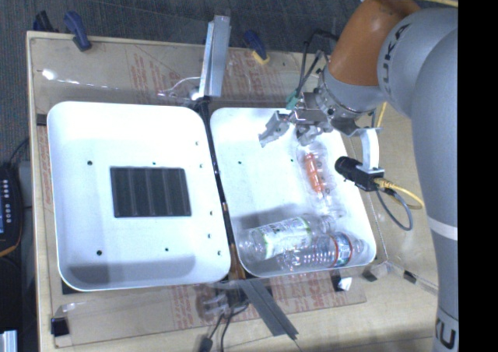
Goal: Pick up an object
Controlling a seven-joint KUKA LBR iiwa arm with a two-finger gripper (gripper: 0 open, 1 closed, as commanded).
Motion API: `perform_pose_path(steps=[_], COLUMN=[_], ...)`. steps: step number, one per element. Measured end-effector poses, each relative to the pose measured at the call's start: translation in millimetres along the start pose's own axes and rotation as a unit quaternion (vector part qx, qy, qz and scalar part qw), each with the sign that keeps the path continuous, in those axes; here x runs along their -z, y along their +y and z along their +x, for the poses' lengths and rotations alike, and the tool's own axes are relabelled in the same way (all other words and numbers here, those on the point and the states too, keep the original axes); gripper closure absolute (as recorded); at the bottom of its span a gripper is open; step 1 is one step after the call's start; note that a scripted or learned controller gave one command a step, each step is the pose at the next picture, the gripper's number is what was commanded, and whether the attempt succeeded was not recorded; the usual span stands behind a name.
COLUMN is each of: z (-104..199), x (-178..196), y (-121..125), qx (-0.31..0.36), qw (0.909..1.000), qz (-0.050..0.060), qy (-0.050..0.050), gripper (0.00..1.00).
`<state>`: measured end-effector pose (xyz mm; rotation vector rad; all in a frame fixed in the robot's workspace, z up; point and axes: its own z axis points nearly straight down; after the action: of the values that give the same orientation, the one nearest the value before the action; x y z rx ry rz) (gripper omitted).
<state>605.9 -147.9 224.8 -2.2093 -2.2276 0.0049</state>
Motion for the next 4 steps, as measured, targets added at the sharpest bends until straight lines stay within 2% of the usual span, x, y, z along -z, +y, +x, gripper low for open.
perform_pose_path(steps=[1,2,3,4], z=[1.2,1.1,-46.3,-54.3], x=[9.5,9.5,-36.3,-46.4], y=[0.4,0.4,-53.6,-38.0], qx=[0.003,0.003,-0.097,-0.076], qw=[1.0000,1.0000,0.9953,0.9971], qz=[0.001,0.001,0.000,-0.002], qy=[0.000,0.000,0.000,0.000], gripper=[1.00,0.00,0.00,0.00])
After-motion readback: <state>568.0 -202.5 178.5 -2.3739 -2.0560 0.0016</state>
